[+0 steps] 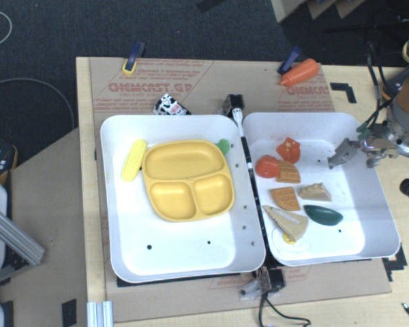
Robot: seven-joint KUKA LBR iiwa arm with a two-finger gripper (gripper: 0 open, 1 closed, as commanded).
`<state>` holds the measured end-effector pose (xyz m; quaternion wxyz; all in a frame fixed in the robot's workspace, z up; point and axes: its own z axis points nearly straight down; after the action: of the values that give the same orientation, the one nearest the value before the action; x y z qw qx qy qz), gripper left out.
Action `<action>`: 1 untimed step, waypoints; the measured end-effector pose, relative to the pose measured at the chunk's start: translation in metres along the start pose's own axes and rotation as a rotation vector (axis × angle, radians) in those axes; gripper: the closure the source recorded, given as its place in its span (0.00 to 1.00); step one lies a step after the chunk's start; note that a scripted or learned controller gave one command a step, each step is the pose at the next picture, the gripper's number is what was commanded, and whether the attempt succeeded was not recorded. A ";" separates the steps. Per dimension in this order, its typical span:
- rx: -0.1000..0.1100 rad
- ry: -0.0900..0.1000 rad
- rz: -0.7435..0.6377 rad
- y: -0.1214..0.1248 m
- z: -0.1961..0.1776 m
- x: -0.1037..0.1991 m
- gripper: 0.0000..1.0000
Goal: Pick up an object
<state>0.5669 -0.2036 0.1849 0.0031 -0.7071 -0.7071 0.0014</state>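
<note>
The hand (344, 154) hangs over the right edge of the right bin (375, 203), metal fingers spread apart with nothing between them. It's well clear of the toy food, which sits in the bin's left half.

That pile looks like smooth plastic: a red tomato-ish piece (288, 149), a rounder red one (266, 165) just beside it, an orange wedge (288, 174), an orange slab (285, 197), a tan slice (315, 193), a glossy dark green leaf shape (323, 215), and a pale wedge (286, 222) resting on a yellowish disc.

The left bin (123, 244) holds a yellow three-compartment tray (187, 179), rounded and matte, with a bumpy yellow corn cob (133, 159) touching its left side and a small green bit (223, 145) at its top right corner.

Both bins are shallow white plastic on a cardboard-covered desk (102, 87) with red lettering. An orange carrot (299, 72) and a black-and-white toy (170, 105) lie on the cardboard behind the bins. Dark carpet floor (54, 19) around it.
</note>
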 end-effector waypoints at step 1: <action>0.000 0.000 0.000 0.008 0.048 -0.003 0.00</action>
<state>0.5745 -0.2062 0.1368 0.0030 -0.7070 -0.7072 0.0013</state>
